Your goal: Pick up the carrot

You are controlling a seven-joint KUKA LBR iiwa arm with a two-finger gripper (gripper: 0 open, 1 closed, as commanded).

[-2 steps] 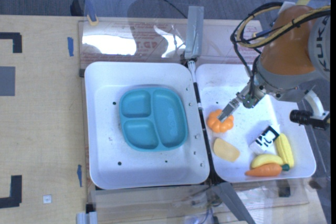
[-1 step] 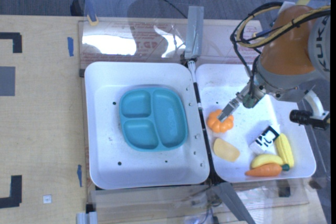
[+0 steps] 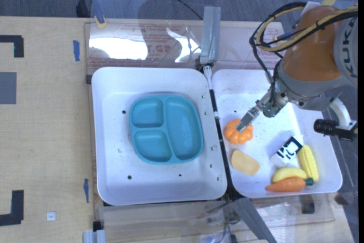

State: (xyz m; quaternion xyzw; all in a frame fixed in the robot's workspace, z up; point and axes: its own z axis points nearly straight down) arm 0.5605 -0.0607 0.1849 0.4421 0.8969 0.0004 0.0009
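Tool touching small orange pumpkin-shaped toy, finger state unreadable. Orange plastic carrot at 5 o'clock of right white bin, untouched.

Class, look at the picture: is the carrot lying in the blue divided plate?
No. The carrot lies at the near edge of the right bin, beside the banana, while the blue divided plate sits in the left bin.
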